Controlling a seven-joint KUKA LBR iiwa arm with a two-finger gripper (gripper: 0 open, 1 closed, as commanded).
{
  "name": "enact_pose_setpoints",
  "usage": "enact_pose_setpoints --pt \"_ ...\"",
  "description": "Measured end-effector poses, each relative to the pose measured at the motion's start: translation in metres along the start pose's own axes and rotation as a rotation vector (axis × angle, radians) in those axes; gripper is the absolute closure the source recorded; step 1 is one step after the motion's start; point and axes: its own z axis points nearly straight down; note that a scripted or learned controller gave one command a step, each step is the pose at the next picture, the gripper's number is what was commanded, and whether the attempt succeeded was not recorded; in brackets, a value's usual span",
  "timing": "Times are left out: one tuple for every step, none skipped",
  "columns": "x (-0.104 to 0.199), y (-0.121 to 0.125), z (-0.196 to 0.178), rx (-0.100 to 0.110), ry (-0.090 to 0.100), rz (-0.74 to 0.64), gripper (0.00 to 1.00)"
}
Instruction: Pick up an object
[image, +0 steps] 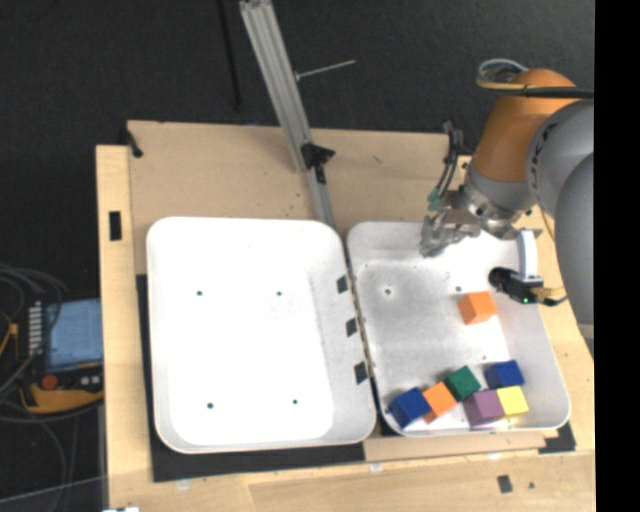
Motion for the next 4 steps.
enact_pose_setpoints --pt "0.001 0.004 -0.045 -0.001 0.003 -0.003 1.0" --pt "-0.001 0.006 -0.1 -0.002 0.002 -0.005 1.0" --pt "0.039 -0.013 -0.1 0.006 0.003 -0.006 1.0" --pt "0.093 -0.025 -0.109 0.006 0.005 -0.008 1.0"
